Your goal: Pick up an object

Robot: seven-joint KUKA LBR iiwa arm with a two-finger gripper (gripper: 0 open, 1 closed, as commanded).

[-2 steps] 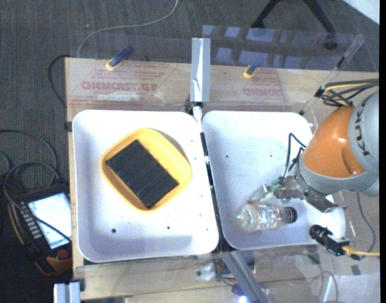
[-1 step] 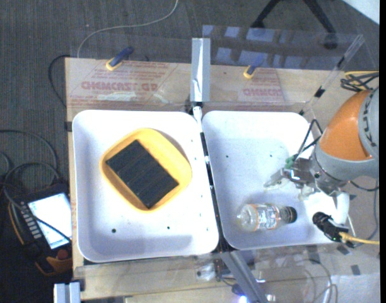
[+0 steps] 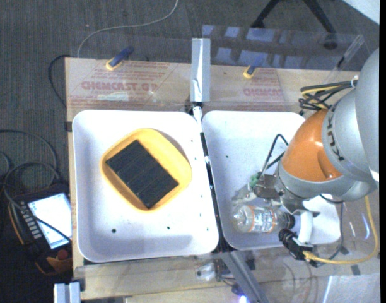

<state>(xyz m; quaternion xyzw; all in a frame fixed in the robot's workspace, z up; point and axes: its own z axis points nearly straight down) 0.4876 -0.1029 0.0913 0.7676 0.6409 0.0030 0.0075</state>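
Bottle (image 3: 256,218): clear plastic, lying on its side in the right bin (image 3: 243,137), near the front edge, cap end toward the arm. You had the gripper (image 3: 269,191) low over that same spot, w/ the wrist right above the bottle's upper end. The fingers were hidden under the wrist housing, so you couldn't tell if they were wide, narrow or on anything; couldn't tell either if they touched the bottle. The arm (image 3: 319,150) came in from the right, orange band over the bin's right half, grey link above it at the frame edge. Black and yellow cables ran along the wrist, down past the bin's front right corner.

Left bin (image 3: 86,232): a yellow dish (image 3: 174,153) sat in the middle, a bit toward the back, w/ a dark ribbed pad (image 3: 142,172) lying flat in it, turned at an angle. Dish and bottle were well apart, divider between the bins separating them.

A handheld unit w/ a lit screen (image 3: 45,219) lay on the floor left of the bench.
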